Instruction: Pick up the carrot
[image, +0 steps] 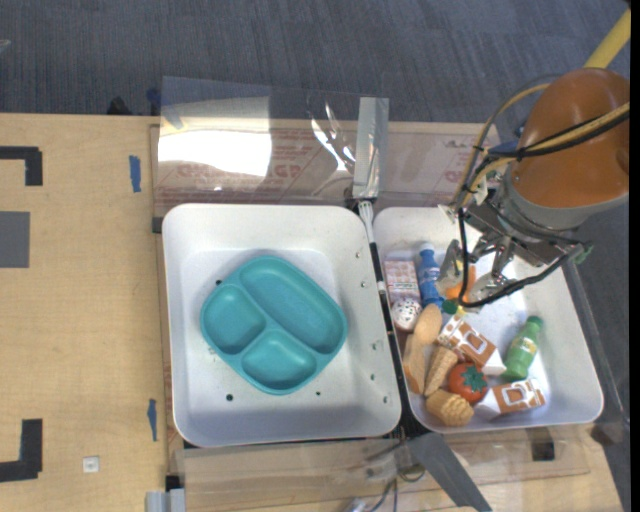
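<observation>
The carrot (453, 291) shows as a small orange piece in the right bin (575, 330), partly hidden behind the blue bottle and under the gripper. My gripper (479, 272) hangs over the upper middle of that bin with its fingers apart and white bin floor visible between them. Its left finger (461, 256) stands just above the carrot. Nothing sits between the fingers.
Toy food crowds the right bin's left half: a blue bottle (429, 274), pink box (401, 275), bread (424, 335), tomato (467, 381), two juice cartons (471, 341), green bottle (524, 346). The left bin (190, 240) holds a teal divided plate (273, 322).
</observation>
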